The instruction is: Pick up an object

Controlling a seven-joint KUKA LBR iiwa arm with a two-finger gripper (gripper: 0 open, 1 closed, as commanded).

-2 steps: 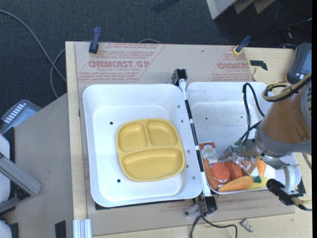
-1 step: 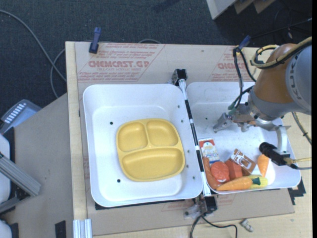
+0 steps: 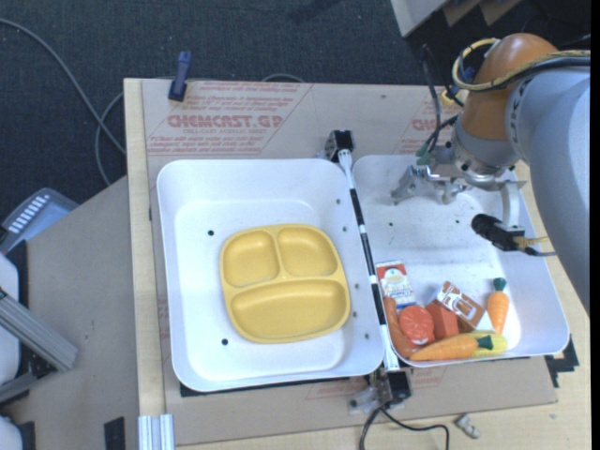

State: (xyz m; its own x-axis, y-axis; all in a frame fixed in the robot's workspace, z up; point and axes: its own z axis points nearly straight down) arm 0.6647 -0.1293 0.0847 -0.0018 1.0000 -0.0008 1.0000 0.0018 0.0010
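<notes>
Toy foods – a long carrot (image 3: 448, 348), a small carrot (image 3: 498, 308), a tomato (image 3: 416, 324) and small cartons (image 3: 396, 282) – cluster in the right bin's (image 3: 450, 232) near corner. The end effector (image 3: 433, 178) hovers over that bin's far end, well apart from them; whether it grips anything I cannot tell. Beside that bin, the left bin (image 3: 187, 204) holds a yellow divided plate (image 3: 284, 281)

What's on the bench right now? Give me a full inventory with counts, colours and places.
left bin: 1, white, left half of bench
right bin: 1, white, right half of bench
divided plate: 1, yellow, three compartments, middle of left bin
carton: 1, white with red and blue print, near left wall of right bin
tomato: 1, red, near edge of right bin
large carrot: 1, orange, lying along right bin's near wall
small carrot: 1, orange with green top, right of the pile
red-and-white packet: 1, between tomato and small carrot
clip: 1, blue, far left corner of bench
arm: 1, grey with orange band, over right bin's far end
tool: 1, metal, far part of right bin
</notes>
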